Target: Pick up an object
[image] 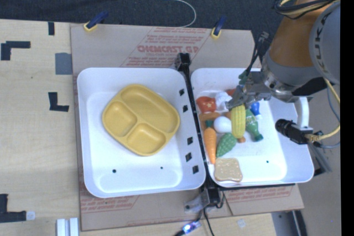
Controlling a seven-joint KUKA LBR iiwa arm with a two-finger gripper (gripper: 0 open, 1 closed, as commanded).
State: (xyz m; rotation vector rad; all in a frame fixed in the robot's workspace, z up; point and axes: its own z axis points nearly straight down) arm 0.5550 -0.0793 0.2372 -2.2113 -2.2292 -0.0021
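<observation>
The right bin (287,166) holds a pile of toy food: a corn cob (238,120), a white egg (222,125), a red tomato (206,103), an orange carrot (210,143), a green leafy piece (226,145), a slice of toast (228,169) and a small blue-and-green item (254,121). My gripper (241,98) hangs low over the bin's upper middle, just above the corn cob's top end. The wrist hides what lies right beneath it.
The left bin (94,174) holds a yellow sectioned plate (140,119). A black divider (191,119) runs between the bins. The arm's grey and orange body (298,41) fills the upper right. A black cylinder part (289,130) juts over the right bin's edge.
</observation>
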